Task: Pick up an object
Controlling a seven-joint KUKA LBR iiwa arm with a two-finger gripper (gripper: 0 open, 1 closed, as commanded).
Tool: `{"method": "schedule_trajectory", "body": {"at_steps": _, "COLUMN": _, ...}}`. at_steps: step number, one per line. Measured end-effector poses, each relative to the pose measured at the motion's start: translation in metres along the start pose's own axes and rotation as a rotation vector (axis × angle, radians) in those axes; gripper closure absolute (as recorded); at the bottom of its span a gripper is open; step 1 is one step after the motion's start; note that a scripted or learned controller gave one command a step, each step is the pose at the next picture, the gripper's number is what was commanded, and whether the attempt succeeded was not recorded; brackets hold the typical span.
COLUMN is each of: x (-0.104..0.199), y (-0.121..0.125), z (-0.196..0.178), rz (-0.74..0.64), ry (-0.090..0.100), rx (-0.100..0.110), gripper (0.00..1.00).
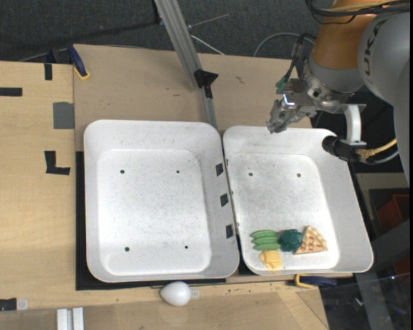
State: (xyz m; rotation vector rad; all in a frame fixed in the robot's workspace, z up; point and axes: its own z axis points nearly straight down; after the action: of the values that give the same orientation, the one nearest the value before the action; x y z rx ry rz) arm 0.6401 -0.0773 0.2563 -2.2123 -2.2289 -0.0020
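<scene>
Hovering over the right bin's [344, 184] far rim, the fingers [278, 124] are seen with nothing between them (open or clenched: cannot be told). Toy food cluster [288, 243] is located well below them, at that bin's near edge.

Wooden bench [138, 81] bears two white bins [151, 198], [296, 198]; white egg-like thing [175, 293], perhaps.

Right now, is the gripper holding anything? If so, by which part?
Nothing held. The gripper hangs over the right bin's far rim; the toys lie at its near end.
</scene>
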Motion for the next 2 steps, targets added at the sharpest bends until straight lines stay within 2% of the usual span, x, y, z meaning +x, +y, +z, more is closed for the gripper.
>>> {"method": "schedule_trajectory", "body": {"at_steps": 2, "x": 0.115, "y": 0.020, "z": 0.024, "rz": 0.001, "ry": 0.000, "rx": 0.002, "gripper": 1.00}}
